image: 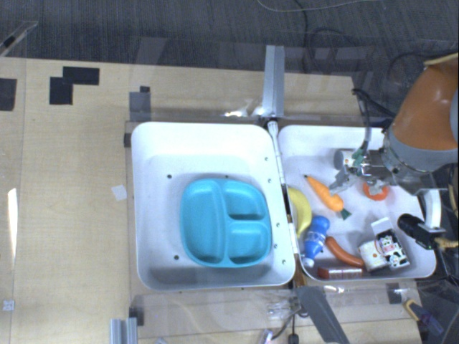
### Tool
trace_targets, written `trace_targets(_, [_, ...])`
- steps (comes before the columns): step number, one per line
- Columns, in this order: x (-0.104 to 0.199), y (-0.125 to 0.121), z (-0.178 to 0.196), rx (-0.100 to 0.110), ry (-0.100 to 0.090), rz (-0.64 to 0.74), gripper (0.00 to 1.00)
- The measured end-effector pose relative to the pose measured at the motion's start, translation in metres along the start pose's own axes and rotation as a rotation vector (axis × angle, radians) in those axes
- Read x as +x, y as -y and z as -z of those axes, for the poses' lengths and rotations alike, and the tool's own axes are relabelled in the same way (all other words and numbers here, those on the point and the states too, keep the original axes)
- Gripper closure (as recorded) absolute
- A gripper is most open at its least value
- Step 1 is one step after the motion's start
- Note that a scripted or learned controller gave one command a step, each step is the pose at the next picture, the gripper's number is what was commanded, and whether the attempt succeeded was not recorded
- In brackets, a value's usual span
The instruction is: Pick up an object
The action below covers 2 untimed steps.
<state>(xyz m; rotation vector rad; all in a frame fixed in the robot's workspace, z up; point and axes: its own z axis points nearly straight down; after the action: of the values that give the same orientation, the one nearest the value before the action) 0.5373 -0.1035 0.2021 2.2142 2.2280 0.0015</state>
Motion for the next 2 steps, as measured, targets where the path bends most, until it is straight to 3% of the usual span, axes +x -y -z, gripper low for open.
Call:
trace_targets(1, [-0.010,-0.022,-0.095,0.001,0.000,-0.057,0.00])
trace_targets(2, [-0.008,-0.023,-0.084,-0.003,0.000,-0.056,1.00])
